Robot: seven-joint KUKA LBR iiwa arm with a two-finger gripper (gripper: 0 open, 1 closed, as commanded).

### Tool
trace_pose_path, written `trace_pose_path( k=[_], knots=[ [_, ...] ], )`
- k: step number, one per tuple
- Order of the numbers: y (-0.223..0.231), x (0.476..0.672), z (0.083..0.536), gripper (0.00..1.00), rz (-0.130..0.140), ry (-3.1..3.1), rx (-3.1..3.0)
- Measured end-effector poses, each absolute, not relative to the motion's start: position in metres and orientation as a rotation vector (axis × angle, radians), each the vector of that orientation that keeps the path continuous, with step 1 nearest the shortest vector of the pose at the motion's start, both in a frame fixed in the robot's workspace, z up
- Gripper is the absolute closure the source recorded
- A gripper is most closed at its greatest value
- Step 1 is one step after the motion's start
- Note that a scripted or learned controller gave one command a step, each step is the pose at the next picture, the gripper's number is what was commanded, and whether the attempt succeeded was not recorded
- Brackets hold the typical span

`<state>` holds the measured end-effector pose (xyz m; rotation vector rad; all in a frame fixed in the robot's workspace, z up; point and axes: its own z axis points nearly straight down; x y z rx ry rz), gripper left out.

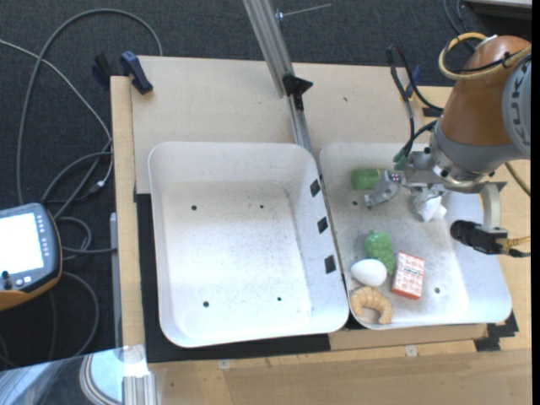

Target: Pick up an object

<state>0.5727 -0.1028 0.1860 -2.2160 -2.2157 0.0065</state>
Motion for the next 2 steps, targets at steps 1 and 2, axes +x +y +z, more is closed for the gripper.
trace_pose_path(
  k=[1, 2],
  knots=[
    [-0.11, 0.576, 0.128, 0.0, 0.007, -2.216, -2.217],
    [-0.109, 0.575, 0.09, 0.0, 0.005, -2.217, -2.217]
  ],
)
